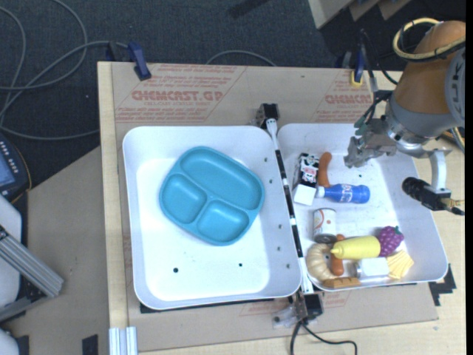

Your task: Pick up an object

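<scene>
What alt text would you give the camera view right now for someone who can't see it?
The gripper hangs over the back of the right bin, above a blue bottle and a cluster of toy food including a yellow banana and purple grapes. The left bin holds a blue divided plate.

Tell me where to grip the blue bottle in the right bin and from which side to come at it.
Grip the blue bottle across its middle, coming straight down from above. It lies on its side, long axis running left to right, so the fingers should probably close across its narrow width. The white block sits close at its cap end, so staying toward the blue body looks safer. The gripper is just above it in the view.
</scene>
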{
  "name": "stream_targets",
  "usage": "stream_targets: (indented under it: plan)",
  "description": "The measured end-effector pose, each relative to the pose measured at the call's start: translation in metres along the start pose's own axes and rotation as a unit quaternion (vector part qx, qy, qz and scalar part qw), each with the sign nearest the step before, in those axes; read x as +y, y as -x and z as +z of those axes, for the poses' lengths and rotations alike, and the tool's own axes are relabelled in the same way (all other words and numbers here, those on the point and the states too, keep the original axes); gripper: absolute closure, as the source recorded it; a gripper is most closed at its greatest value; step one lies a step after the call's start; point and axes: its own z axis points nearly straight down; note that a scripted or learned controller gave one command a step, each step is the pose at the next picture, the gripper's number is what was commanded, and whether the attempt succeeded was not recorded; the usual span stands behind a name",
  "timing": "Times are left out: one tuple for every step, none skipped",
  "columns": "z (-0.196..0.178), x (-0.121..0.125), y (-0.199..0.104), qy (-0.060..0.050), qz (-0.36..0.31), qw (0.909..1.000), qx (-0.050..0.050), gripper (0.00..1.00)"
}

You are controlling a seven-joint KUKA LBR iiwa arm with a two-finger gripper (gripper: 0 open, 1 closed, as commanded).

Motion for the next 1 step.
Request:
stream_targets:
  plan:
    - [0.0048,-0.0014,0.0037,-0.003,0.002,1.0000,0.000,0.00]
